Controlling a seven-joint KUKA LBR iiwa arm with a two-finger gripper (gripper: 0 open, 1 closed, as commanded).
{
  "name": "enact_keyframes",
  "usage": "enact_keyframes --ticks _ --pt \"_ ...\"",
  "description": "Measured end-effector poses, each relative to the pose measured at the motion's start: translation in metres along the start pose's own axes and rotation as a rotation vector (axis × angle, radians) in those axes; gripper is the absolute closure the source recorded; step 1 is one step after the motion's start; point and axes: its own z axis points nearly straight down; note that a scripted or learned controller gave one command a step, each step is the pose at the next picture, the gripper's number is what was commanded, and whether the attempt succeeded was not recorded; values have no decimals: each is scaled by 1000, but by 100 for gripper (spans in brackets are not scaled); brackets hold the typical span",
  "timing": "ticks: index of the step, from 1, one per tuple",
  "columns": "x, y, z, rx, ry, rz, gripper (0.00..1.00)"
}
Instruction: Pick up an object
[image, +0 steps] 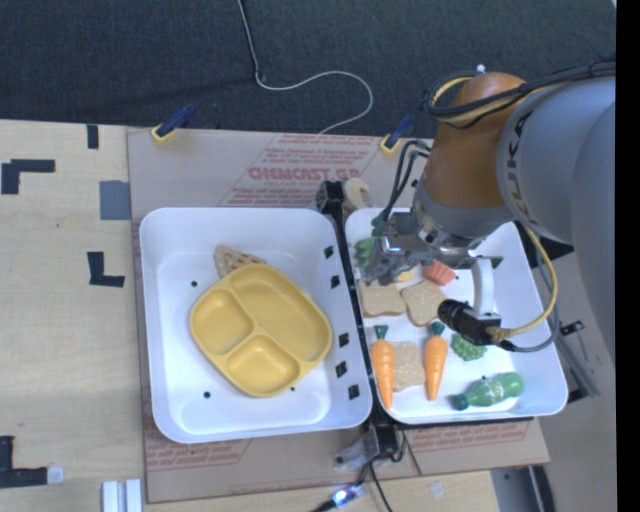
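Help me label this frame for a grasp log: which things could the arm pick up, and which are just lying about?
Candidates, right bin:
two carrots
bread slices
green bottle
small orange-red piece

Lying about:
yellow divided tray and the toast piece behind it, left bin
white cable

Two bins set side by side on the table.
A divided tray (262, 328) is seen in the left bin (165, 330); two carrots (383, 372) and a bottle (488, 391) are laid in the right bin (535, 300).
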Motion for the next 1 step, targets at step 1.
enact_keyframes --ticks 1 --pt "-8 -11 7 0 -2 4 100"
